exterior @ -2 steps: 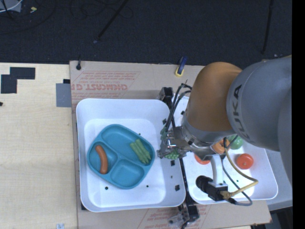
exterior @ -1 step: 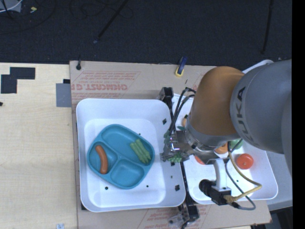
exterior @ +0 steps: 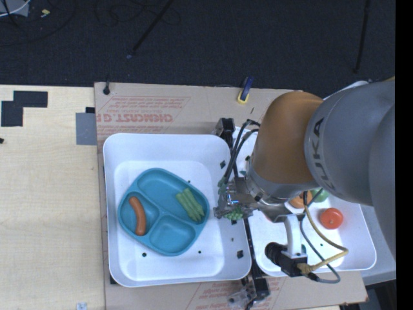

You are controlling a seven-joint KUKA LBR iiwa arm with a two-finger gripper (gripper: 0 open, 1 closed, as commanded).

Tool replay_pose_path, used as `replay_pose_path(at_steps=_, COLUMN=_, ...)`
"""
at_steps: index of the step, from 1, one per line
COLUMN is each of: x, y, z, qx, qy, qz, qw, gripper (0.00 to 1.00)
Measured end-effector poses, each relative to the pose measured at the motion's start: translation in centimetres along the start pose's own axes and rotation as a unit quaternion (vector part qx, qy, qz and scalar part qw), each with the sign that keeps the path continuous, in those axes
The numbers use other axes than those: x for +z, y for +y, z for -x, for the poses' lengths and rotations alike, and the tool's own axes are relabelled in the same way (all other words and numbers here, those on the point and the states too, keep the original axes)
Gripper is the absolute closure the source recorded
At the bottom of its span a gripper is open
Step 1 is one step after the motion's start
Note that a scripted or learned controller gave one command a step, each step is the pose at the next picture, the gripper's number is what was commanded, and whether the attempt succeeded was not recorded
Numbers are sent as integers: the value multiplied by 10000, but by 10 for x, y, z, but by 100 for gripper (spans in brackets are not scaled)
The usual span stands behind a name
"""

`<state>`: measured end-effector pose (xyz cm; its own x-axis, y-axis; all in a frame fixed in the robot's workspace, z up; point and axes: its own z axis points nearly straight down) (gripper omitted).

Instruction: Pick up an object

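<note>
The grey arm with its orange band [exterior: 287,141] reaches in from the right and hangs over the inner edge of the right bin [exterior: 361,254]. My gripper [exterior: 230,205] sits low at the divide between the two bins, mostly hidden under the wrist. A red-orange round object [exterior: 332,218] lies in the right bin, to the right of the arm. In the left bin [exterior: 129,157] rests a blue divided plate [exterior: 164,212] holding a sausage [exterior: 137,215] and green beans [exterior: 190,203].
Cables loop from the wrist across the right bin's front [exterior: 310,263]. A blue and yellow clip [exterior: 244,90] sits at the cardboard's back edge. Light wooden bench surface [exterior: 45,205] extends to the left of the bins.
</note>
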<state>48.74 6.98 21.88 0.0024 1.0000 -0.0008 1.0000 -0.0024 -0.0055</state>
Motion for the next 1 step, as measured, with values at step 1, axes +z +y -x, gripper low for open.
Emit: replay_pose_path(at_steps=1, x=0, y=9, z=6, qx=1, qy=2, qz=11, qw=10000, gripper=100)
